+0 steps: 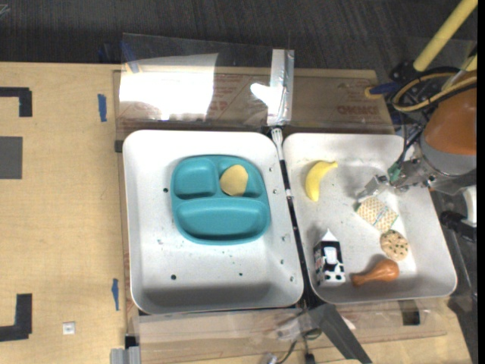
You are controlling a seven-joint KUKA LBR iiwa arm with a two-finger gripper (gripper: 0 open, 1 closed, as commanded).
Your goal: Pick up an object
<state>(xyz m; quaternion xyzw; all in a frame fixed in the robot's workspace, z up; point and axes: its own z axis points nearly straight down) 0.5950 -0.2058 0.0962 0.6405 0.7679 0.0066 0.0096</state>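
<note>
My gripper [373, 188] hangs low in the right bin [424, 150], reaching in from the right under the orange-banded wrist [455, 127]. Its tip is right at the upper edge of a checkered waffle piece [378, 215]; I cannot tell whether it touches it. Below that lies a round speckled cookie [394, 245]. An orange drumstick-shaped toy [377, 272] rests near the bin's front. A yellow banana [317, 178] lies to the gripper's left. A small black-and-white carton [329, 262] stands at the front left corner.
The left bin [144, 203] holds a teal divided plate [220, 218] with a round yellow item [234, 179] in its upper right compartment. A clear plastic sheet [204, 89] stands behind the bins. Cables and a yellow pole [447, 25] crowd the back right.
</note>
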